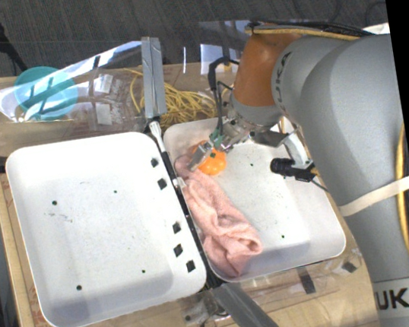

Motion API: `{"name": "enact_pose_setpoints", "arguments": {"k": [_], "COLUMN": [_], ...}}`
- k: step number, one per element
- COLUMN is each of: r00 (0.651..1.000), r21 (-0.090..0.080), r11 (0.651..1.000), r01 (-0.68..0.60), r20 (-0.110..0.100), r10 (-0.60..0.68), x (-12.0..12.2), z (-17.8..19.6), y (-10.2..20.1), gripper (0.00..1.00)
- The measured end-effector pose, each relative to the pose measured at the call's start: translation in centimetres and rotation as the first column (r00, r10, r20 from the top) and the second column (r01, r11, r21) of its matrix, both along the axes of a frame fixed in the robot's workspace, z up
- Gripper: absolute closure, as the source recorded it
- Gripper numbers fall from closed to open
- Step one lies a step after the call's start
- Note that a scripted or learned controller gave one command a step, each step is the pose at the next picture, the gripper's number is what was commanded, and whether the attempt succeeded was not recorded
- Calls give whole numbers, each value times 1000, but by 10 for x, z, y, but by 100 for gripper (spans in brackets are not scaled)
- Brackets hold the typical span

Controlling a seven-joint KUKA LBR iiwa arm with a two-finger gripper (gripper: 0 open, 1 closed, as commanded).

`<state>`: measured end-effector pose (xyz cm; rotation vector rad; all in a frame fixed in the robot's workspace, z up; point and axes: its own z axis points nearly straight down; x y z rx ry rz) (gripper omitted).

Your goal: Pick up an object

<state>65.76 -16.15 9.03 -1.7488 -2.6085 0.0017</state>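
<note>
Two objects lie in the right bin (320,237); the end effector (218,149) sits at the orange ball (213,164) above the pink cloth (217,218), seemingly to grasp; grip state unreadable.

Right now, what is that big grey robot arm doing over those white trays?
The grey arm reaches in from the right and has its gripper down in the right bin, at a small orange object. That object lies by the top end of a pink cloth, which is bunched along the bin's left side. The picture can't settle whether the gripper has actually grabbed anything. The left bin is not being touched.
</note>
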Motion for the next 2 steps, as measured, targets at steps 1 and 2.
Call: {"name": "enact_pose_setpoints", "arguments": {"k": [1, 2], "r00": [1000, 997], "r21": [0, 0], "r11": [1000, 997], "r01": [-7, 82], "r20": [-4, -3], "r10": [7, -82], "x": [1, 0], "z": [7, 105], "y": [2, 64], "gripper": [100, 100]}}
